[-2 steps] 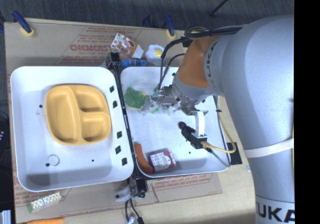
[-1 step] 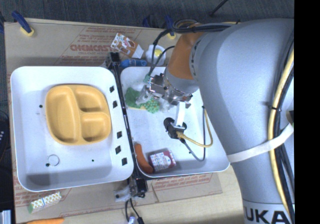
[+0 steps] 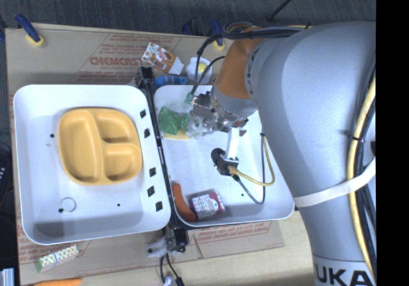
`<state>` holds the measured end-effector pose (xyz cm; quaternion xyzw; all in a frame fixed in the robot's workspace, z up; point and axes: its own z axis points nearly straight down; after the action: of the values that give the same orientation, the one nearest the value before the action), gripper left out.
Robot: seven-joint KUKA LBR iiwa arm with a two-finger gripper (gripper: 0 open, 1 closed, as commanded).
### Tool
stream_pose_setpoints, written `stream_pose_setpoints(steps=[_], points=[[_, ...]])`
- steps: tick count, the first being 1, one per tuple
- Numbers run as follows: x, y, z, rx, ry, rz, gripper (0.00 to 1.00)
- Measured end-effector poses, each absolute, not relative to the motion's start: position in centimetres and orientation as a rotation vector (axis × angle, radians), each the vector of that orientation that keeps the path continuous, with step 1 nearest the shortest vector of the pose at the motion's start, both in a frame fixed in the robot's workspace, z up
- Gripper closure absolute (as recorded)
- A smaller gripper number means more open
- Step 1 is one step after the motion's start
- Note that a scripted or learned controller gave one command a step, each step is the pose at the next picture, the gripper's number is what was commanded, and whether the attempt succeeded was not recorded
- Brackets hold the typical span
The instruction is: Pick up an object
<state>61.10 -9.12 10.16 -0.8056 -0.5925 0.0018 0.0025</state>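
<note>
We saw the gripper (image 3: 203, 117) low over the far end of the right bin (image 3: 255, 211), at a green object (image 3: 170, 119).

The green object lay in the right bin's far left corner, against the divider between the bins, with a yellow piece (image 3: 181, 135) just beside it on the near side. The gripper sat touching or just above the green object's right edge; we could not tell how its tool stood, as the wrist hid it. At the bin's near edge lay an orange piece (image 3: 179, 202) and, touching it, a dark red packet (image 3: 206, 204). A yellow cable (image 3: 254, 182) looped across the bin floor under the arm (image 3: 307, 118). The left bin (image 3: 32, 150) held a yellow divided tray (image 3: 99, 145). Small packets (image 3: 156, 55) lay on the cardboard beyond the bins.
</note>
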Motion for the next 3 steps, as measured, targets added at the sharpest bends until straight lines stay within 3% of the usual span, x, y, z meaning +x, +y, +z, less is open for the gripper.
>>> stream_pose_setpoints(steps=[1,2,3], points=[[61.1,-9.1,10.1,-2.525,-1.860,0.006,0.00],[63.5,-11.1,9.4,-2.877,-1.258,-0.001,0.00],[56.8,-12.7,9.9,-2.874,-1.258,0.007,0.00]])
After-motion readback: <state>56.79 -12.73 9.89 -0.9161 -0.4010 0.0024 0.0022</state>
